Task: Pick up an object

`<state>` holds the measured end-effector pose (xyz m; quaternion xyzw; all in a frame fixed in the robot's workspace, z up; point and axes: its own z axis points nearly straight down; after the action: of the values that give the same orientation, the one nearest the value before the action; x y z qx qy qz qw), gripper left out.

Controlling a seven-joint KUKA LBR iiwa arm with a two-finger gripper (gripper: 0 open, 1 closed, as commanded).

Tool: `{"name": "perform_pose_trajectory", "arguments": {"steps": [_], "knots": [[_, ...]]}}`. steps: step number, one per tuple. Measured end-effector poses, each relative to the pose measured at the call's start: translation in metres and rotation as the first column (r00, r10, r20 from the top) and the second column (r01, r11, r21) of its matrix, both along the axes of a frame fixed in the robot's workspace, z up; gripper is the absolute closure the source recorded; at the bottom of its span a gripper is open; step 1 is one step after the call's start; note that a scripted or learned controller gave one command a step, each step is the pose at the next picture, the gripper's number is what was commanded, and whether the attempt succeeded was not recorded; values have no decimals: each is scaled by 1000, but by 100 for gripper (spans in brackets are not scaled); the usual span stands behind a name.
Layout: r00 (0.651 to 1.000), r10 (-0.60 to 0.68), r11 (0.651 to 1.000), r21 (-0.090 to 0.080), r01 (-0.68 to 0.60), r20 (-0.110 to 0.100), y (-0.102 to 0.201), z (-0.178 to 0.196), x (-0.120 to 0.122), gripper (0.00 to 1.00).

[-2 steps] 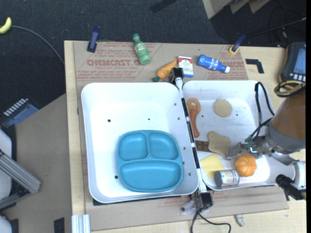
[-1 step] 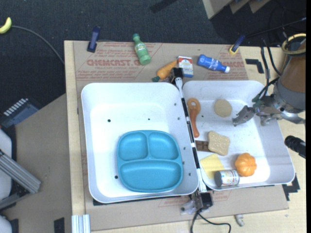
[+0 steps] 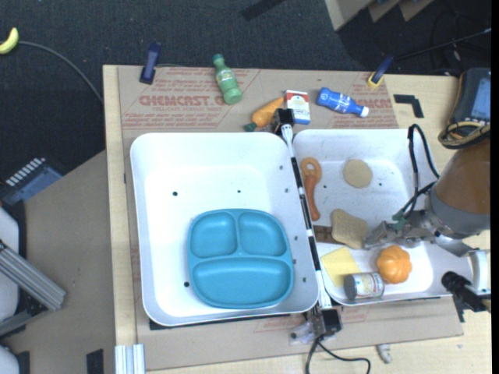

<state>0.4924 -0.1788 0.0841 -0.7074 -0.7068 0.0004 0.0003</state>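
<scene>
The gripper (image 3: 387,236) hovers low in the right bin (image 3: 387,142), just above the orange fruit (image 3: 394,262), finger state impossible to tell.

The robot arm (image 3: 466,197) enters at the right edge as a broad rounded body, orange-brown on top and grey beneath where it narrows toward the wrist. A thin black cable (image 3: 415,162) loops up from the wrist area and curves back down along the arm's side. The claw (image 3: 387,234), a small assembly of grey metal with dark linkages, juts leftward from the grey wrist section. Its finer parts, such as screws or markings, are too small to make out.
</scene>
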Motion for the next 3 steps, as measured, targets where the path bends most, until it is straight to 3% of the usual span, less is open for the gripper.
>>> {"name": "perform_pose_trajectory", "arguments": {"steps": [1, 2, 3], "knots": [[1000, 0, 1000, -1, 0, 2, 2, 42, -13, 0], [1000, 2, 1000, 1, -2, -1, 29, 13, -14, 0], [1000, 0, 1000, -2, 0, 3, -38, 52, 36, 0]]}}
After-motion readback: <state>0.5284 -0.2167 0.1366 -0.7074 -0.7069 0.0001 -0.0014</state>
